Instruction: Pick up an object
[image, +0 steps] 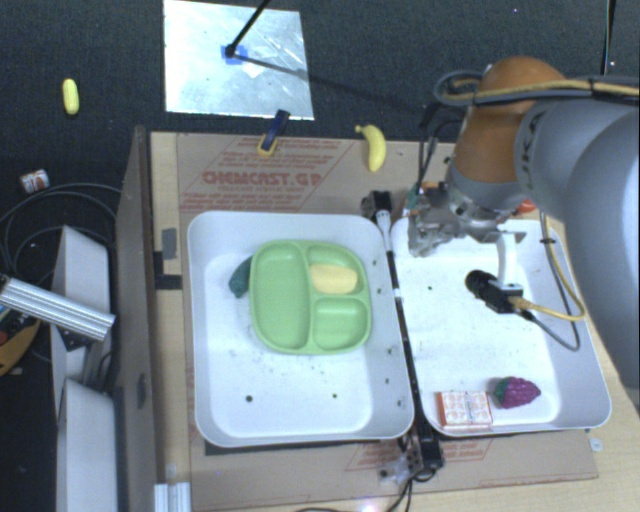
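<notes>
- The gripper (432, 238) is hanging over the right bin's (570, 375) far-left corner; I cannot tell its grip.
- A purple toy (514, 392) is lying near that bin's front edge.
- Cardboard (300, 170) is covering the bench.

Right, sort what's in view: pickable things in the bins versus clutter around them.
For the job:
claw
green plate
yellow piece
dark green item
purple grapes
small box

Lying about:
banana
yellow item
foil sheet

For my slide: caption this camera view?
Gripper hovers at right bin's far-left corner; purple toy and box lie near.
</notes>
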